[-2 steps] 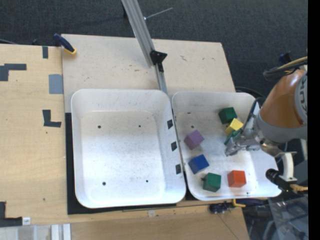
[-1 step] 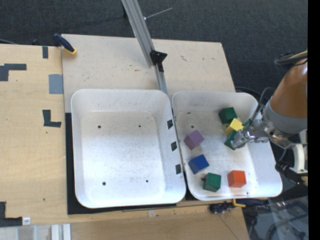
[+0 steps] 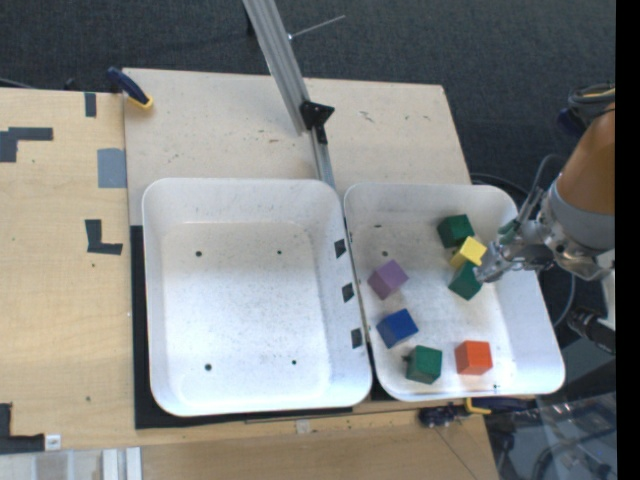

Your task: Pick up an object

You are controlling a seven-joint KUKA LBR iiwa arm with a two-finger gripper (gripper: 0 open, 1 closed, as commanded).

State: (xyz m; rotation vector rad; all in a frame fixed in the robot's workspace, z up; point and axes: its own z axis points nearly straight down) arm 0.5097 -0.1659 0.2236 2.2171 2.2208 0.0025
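Gripper [image 3: 492, 265] meets yellow block [image 3: 467, 252] and green block [image 3: 464, 284]; grip state unclear.

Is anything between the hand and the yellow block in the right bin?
Nothing visible. The hand is right beside the yellow block, with green blocks close above and below it, which crowd the approach.

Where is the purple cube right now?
The purple cube sits in the right bin, near its left wall, just above the blue cube.
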